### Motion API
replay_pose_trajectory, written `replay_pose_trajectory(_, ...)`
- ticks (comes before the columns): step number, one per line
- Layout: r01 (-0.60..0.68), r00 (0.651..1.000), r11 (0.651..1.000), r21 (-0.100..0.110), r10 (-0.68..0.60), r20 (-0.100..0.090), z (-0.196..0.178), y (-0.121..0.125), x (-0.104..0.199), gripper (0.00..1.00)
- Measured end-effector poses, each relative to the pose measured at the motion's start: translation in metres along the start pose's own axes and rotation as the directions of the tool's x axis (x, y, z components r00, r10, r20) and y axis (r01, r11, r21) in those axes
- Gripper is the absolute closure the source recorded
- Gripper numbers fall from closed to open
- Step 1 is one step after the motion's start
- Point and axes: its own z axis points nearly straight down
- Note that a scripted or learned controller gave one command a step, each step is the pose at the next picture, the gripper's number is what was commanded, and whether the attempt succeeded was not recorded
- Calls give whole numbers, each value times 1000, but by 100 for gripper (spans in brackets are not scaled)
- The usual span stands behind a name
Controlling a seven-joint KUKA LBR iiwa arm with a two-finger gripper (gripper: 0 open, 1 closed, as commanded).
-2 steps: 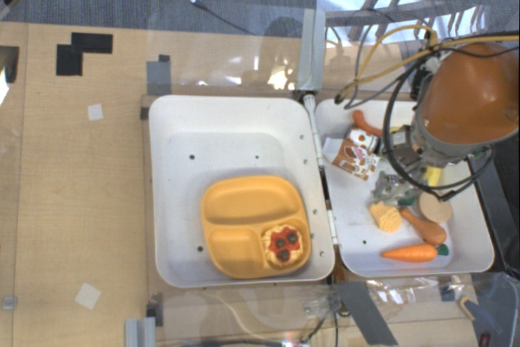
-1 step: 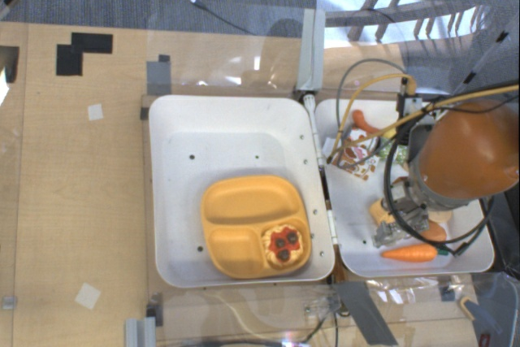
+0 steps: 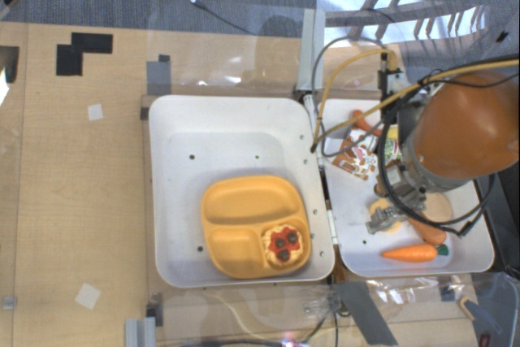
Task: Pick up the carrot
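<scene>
Desk (image 3: 73,199): pale wood, with black patches near its far left corner and small pale squares of tape on its left part.
Left bin (image 3: 175,146): shallow, white, with rounded corners, touching the right bin along its right rim.
Yellow plate (image 3: 244,211): in the near half of the left bin, split into compartments; its near right compartment holds a small round item with dark red spots (image 3: 284,242).
Right bin (image 3: 349,244): white, largely covered by the arm.
Small items (image 3: 357,158): a red and white cluster in the far left part of the right bin, too blurred to name.
Carrot (image 3: 412,253): orange, lying flat across the near edge of the right bin, green tip to the right, apart from the hand.
Arm (image 3: 467,130): grey with an orange band, wrapped in black and yellow cables, over the right bin.
Hand (image 3: 383,217): low over the right bin, just beyond the carrot; its opening is hidden, so I cannot tell.
</scene>
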Motion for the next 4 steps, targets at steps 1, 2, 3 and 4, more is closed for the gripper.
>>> replay_pose_trajectory(1,249,969,969,-2,-249,6,2,-22,-114,100)
replay_pose_trajectory(2,458,889,889,1,-458,-2,-153,-37,-55,100)
replay_pose_trajectory(3,389,921,921,-13,-388,11,1,-8,-8,100)
replay_pose_trajectory(4,321,947,947,-3,-321,3,-23,-61,-11,100)
